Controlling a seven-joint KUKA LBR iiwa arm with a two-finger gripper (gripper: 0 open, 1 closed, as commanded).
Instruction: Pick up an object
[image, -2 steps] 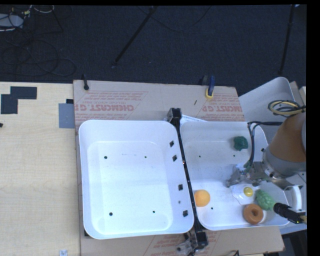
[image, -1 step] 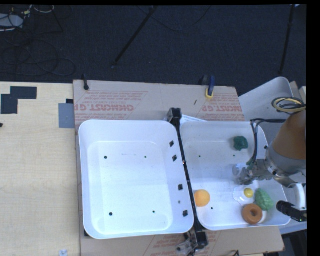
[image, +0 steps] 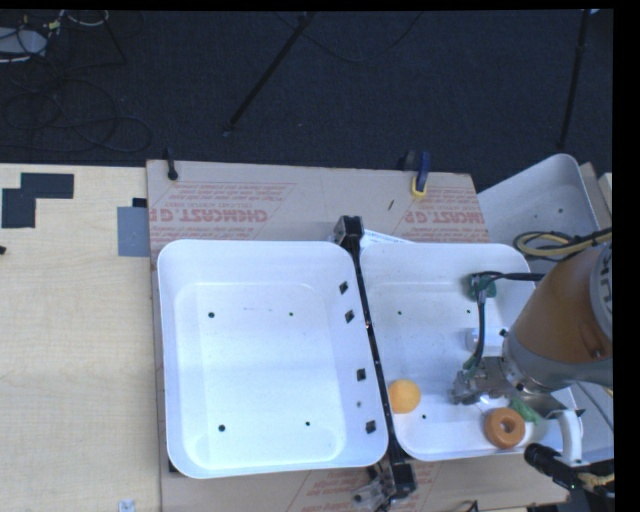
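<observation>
Pincer (image: 468, 388) sits low in the right shallow white plastic bin (image: 430, 300), near its front wall; can't tell its state. Small orange ball (image: 404, 396) at its 9 o'clock, close. Tan ring-shaped doughnut toy (image: 505, 427) at its 4 o'clock.

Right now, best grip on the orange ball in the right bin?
Probably straight down from above, fingers closing across the middle of the orange ball. It is round, so no side is better by shape, but it sits close to the divider wall on its left; line the fingers up along that wall, not across it.
</observation>
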